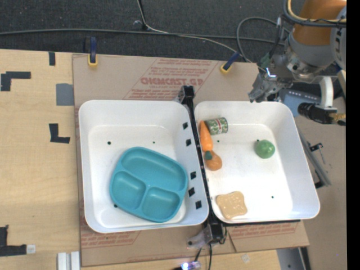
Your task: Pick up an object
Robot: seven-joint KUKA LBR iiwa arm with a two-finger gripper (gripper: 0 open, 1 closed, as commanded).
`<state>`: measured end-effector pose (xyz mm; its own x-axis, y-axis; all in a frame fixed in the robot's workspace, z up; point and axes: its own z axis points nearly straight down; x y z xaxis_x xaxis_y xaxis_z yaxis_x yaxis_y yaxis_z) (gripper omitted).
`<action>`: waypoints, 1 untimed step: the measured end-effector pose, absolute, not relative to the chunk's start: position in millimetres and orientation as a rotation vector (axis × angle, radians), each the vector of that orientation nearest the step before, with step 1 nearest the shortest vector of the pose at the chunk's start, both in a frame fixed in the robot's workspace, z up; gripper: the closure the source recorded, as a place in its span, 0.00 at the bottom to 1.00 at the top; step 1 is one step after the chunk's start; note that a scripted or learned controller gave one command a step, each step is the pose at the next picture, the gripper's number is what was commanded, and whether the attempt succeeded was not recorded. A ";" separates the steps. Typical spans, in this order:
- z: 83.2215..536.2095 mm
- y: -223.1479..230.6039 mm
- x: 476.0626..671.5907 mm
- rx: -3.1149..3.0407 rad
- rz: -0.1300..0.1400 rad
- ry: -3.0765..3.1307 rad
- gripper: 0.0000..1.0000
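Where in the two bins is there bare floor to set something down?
Right bin: open between green ball and toast, also its right side. Crowded along the divider: can, carrot. Left bin: bare strip behind the blue tray.

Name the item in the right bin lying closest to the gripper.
The green ball. It sits nearest the gripper; the can, carrot and toast lie farther away.

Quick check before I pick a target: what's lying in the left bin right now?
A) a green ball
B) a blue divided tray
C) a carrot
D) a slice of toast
B: the blue tray lies alone in the left bin, while the ball, toast and carrot are all in the right bin.
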<state>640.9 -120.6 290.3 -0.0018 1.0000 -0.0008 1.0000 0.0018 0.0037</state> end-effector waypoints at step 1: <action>289.9 -71.2 626.7 2.217 0.000 2.228 1.00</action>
<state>626.7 -71.2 289.9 -0.0050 1.0000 0.0008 1.0000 0.0050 -0.0012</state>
